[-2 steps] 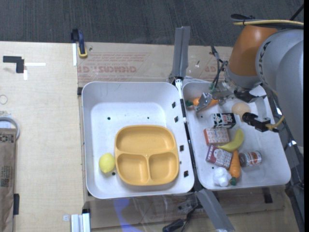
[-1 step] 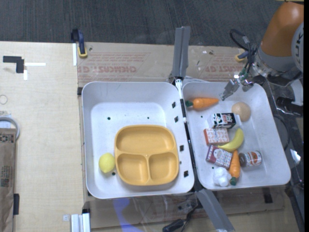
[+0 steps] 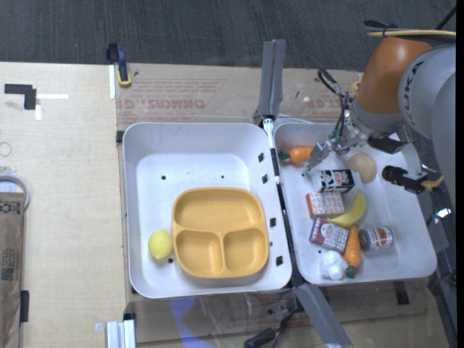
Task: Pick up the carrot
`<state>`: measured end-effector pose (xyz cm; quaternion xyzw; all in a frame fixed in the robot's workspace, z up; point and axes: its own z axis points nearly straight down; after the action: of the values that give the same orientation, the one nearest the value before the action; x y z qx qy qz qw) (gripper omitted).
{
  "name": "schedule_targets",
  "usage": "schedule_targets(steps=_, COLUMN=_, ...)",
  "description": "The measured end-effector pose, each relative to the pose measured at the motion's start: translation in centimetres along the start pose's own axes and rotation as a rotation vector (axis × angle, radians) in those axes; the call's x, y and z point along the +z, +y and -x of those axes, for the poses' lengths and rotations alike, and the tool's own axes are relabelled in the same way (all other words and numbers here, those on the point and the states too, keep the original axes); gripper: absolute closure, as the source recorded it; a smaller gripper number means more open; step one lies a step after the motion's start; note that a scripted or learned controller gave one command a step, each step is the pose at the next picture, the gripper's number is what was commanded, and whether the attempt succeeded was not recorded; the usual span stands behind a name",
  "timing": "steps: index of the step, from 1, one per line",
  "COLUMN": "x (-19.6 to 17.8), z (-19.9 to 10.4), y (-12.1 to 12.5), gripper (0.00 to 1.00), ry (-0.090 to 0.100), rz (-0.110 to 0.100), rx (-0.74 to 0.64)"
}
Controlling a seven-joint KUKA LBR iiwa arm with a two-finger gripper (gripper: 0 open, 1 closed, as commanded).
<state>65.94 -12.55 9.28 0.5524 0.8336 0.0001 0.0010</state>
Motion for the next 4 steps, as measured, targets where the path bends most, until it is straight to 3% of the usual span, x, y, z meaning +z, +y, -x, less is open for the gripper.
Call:
schedule_targets(steps=1, x=0.1, z=-1.4, y=0.5, gripper=0.00, ry=0.001, rz=-0.004, rx=-0.208)
schedule_targets(steps=2, x=-4.4, z=-5.0, y=-0.2, gripper=0.00, ry=0.001, rz=-0.002, rx=-0.159)
schedule_targets(steps=3, x=0.1, z=-2.5, y=0.6, gripper=0.00, ry=0.001, rz=0.000, rx=-0.314)
schedule_targets(steps=4, x=0.0, z=-2.6, y=-2.4, gripper=0.00, ry=0.002, rz=-0.001, rx=-0.085)
